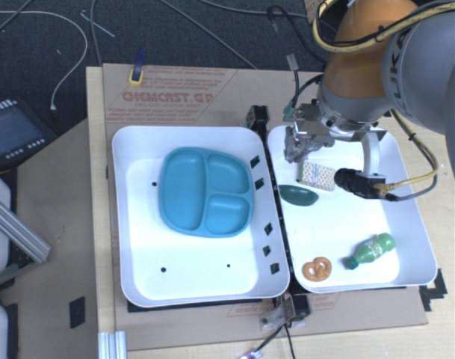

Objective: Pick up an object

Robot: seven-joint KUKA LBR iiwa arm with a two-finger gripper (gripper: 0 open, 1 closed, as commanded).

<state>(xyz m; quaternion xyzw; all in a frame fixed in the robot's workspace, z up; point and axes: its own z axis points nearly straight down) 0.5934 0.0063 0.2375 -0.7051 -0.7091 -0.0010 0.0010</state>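
Right bin (406, 200): the arm (376, 58) crowds its far end; patterned packet (317, 175), dark green piece (298, 195), pretzel (316, 268) and green bottle (370, 250) dot the floor, with open lanes between. Left bin (137, 223): blue divided plate (206, 191) fills the middle, near floor open.

Dark carpet (212, 21) strewn with pale cables (33, 10) surrounds the wooden bench (48, 223).

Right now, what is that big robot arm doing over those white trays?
The robot arm's gripper is reaching down into the right bin, close to a small patterned packet. It is trying to pick something up, but nothing shows between its fingers yet. Also lying in that bin are a dark green piece, a green bottle and a pretzel. The left bin holds a blue divided plate.
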